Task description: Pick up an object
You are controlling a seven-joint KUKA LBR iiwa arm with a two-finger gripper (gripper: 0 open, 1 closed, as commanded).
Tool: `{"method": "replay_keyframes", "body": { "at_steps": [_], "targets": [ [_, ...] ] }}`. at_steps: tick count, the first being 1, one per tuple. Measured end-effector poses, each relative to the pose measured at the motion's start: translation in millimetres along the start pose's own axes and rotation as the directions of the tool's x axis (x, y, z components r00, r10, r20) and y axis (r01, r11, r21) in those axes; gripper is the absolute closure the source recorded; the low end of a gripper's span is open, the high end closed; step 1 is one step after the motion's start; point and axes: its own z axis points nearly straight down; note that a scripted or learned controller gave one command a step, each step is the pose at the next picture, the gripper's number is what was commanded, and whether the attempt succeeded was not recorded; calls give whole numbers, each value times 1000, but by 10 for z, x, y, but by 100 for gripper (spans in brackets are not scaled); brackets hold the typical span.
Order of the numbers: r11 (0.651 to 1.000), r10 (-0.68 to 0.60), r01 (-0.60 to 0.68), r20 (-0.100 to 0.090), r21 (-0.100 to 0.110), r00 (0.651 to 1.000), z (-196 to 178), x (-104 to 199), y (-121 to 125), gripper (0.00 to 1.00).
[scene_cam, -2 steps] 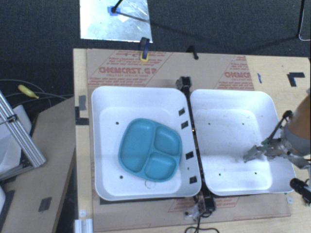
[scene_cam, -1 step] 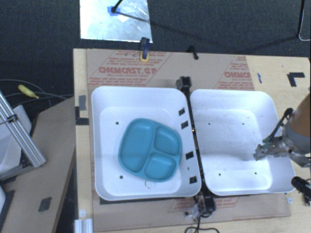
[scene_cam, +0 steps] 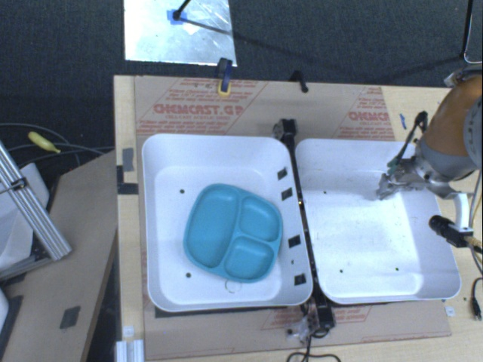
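A light blue divided plate (scene_cam: 232, 232) with three compartments lies flat in the left white bin (scene_cam: 162, 202), slightly right of its middle. My gripper (scene_cam: 388, 187) hangs over the right white bin (scene_cam: 362, 277), in its upper right part, far from the plate. It points left and down from the grey wrist with the orange band (scene_cam: 456, 123). Nothing shows between it and the bin floor beneath it.
A black divider with clips (scene_cam: 294, 202) runs between the two bins. Both bins rest on a cardboard sheet (scene_cam: 196, 108) on the bench. A black part of the arm (scene_cam: 449, 231) juts over the right bin's right rim. A metal frame (scene_cam: 30, 210) stands at far left.
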Motion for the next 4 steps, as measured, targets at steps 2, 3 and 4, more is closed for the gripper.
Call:
{"method": "replay_keyframes", "body": {
  "at_steps": [2, 3, 4],
  "targets": [
    [1000, 12, -12, -5, 18, 1000, 121, -15, -702, 0],
    [1000, 12, -12, -5, 16, 1000, 107, -8, -1222, 0],
    [1000, 7, -7, -2, 8, 1000, -304, -10, -1176, 0]
  ]
}}
